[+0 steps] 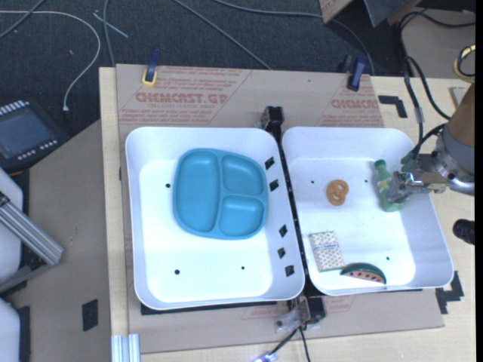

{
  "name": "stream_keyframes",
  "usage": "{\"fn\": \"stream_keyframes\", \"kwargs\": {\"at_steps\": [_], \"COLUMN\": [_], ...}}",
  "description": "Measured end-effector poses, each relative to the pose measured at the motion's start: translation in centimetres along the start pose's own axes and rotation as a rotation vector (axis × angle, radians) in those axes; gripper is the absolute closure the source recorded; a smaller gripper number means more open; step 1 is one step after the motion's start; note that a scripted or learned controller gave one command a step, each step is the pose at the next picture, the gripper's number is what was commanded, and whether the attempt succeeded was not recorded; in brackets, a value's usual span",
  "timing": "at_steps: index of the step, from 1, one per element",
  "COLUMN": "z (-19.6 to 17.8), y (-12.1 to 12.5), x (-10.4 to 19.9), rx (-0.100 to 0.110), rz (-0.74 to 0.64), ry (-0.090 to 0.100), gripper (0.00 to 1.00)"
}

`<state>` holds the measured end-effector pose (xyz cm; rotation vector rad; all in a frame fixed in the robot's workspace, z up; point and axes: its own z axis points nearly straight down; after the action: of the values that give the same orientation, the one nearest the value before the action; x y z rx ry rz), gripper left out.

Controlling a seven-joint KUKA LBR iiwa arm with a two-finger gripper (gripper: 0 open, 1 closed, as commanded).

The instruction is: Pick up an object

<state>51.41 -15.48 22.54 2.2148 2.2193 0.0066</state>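
Low, end effector (398,181) (right bin (423,225)) at green object (386,187).

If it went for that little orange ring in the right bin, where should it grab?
Across one side of the small orange ring, one finger through the hole and one outside, coming straight down from above. It lies flat on the floor of the right white bin, apart from the other items, so nothing crowds it.
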Motion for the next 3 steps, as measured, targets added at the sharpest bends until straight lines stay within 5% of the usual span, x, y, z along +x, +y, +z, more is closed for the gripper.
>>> {"fn": "stream_keyframes", "kwargs": {"at_steps": [1,3], "z": [-4.4,-3.1], "y": [0.5,4.1], "x": [-0.2,10.1], "rx": [0.002,0.007], "rz": [0.001,-0.004], "ry": [0.000,0.003], "gripper": [1.00,1.00]}}
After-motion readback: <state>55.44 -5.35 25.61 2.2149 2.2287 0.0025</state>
